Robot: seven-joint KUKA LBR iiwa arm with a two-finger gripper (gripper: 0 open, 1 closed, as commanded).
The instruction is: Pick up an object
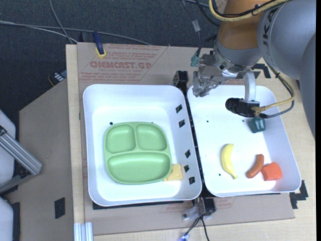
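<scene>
The right bin holds a yellow banana, a brown sausage, an orange block and a small teal block. My gripper hangs over the far left corner of this bin, close to the divide between the bins. It is well apart from the banana and the other items, with nothing seen in it. A black part on a white bracket juts from the wrist toward the teal block.
The left bin holds a green divided plate with a yellow wedge at its near right corner. Black clips line the rims between the bins. Cables trail over the dark floor behind the bench.
</scene>
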